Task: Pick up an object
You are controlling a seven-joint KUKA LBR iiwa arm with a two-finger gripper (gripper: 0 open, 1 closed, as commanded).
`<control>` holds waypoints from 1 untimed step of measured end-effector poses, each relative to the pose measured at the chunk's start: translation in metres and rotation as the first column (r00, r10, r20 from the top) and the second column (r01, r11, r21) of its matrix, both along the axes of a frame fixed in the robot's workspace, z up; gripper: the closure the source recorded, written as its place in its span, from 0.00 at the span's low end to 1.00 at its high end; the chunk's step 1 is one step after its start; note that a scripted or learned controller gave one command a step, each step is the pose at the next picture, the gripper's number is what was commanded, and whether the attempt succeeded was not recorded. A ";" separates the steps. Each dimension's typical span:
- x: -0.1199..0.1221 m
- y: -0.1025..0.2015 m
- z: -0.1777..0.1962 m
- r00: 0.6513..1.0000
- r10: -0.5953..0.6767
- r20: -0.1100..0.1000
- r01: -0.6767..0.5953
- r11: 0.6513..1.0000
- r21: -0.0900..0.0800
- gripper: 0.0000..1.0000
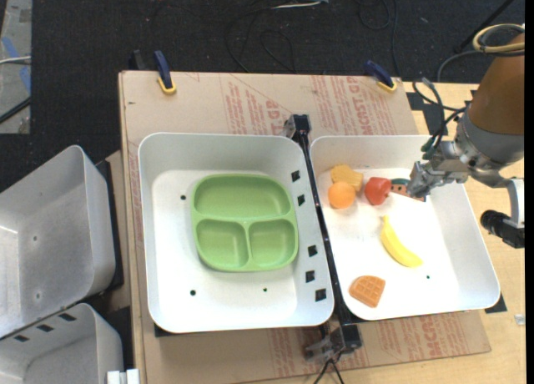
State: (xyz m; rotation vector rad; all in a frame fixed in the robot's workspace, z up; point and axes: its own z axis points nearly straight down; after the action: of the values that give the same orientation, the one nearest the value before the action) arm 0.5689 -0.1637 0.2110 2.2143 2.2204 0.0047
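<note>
The right bin [467, 290] holds several toy foods. A red piece [377, 190] lies beside an orange ball [341, 196] and a yellow piece [346, 176] near the bin's far left. A yellow banana [399, 243] lies in the middle and an orange waffle [367, 290] near the front. My gripper [415, 184] hangs low over the right bin's far side, just right of the red piece, with nothing seen in it. The grey arm with its orange band [501, 90] comes in from the right.
The left bin [154, 207] holds a green divided plate [246, 222]. A black divider [315, 215] runs between the bins. Two more white bins [50, 232] stand off the bench at the left. Clamps [164, 73] grip the board's far edge.
</note>
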 end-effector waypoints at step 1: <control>0.001 0.000 0.052 1.000 0.001 -0.002 -0.001 1.000 0.000 1.00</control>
State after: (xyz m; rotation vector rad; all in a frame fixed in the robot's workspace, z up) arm 0.5698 -0.1636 0.2632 2.2140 2.2225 0.0028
